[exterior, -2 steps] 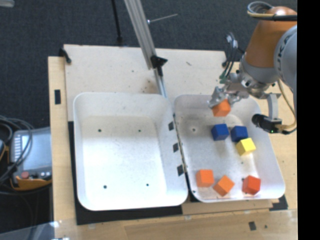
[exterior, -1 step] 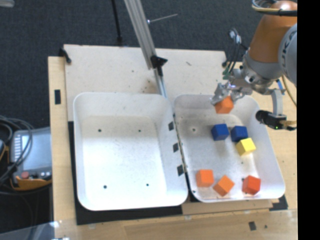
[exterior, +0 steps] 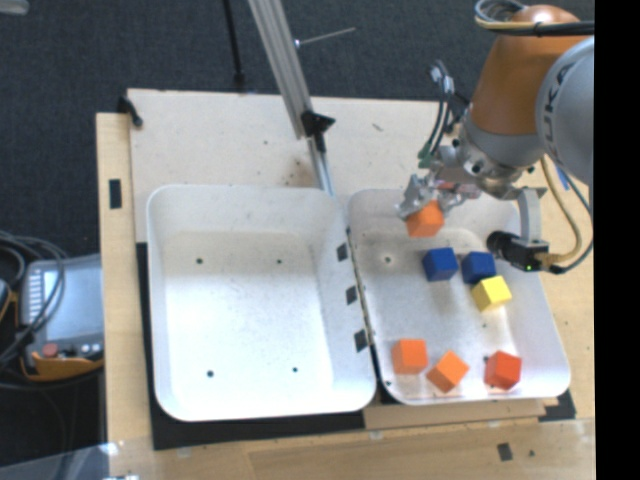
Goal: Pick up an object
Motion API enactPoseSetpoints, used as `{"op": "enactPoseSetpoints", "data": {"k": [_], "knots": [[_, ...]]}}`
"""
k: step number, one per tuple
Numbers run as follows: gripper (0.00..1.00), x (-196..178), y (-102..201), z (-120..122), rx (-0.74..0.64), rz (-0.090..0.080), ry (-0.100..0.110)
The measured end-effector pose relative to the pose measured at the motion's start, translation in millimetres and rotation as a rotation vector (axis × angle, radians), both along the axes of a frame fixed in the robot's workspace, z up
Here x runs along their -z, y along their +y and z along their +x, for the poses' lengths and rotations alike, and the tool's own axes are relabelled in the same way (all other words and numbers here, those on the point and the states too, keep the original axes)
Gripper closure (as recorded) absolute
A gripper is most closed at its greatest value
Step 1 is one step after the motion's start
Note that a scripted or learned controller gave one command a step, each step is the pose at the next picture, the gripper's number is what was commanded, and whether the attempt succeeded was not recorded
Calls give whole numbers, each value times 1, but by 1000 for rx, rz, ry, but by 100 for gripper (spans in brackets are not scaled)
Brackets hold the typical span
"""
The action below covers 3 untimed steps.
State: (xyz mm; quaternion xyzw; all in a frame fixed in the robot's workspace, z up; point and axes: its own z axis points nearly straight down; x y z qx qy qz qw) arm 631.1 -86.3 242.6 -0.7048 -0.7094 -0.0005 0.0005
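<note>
Upper right of frame: end effector (exterior: 428, 208) pinching small orange cube (exterior: 425, 220) over right white bin (exterior: 552, 360); grasp step, next lift clear.

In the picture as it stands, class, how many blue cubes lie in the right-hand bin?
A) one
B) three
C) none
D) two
D: two blue cubes, one and another, sit side by side in the right bin, just below the gripper and next to the yellow cube.
</note>
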Motion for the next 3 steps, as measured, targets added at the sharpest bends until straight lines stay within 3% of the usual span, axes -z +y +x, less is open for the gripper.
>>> {"op": "enactPoseSetpoints", "data": {"k": [2,3], "knots": [[100,-11,101,-57,-1,0,2],[100,6,143,-90,0,-1,3]]}}
